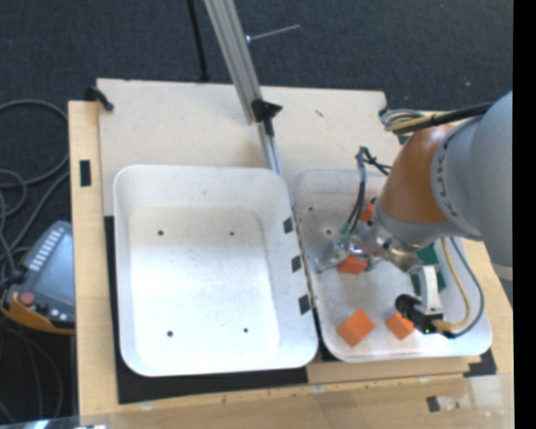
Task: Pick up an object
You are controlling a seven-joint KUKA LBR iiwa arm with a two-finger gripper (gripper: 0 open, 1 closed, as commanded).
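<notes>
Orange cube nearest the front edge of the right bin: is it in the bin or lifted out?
In the bin. The orange cube rests on the floor of the right white bin, apart from the end effector.

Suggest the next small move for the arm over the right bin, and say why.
Probably a short straight lift to test the grasp. The gripper sits low in the right bin, right at an orange block, but whether the fingers enclose it is hidden. Two more orange blocks lie loose toward the near edge as fallback targets.
</notes>
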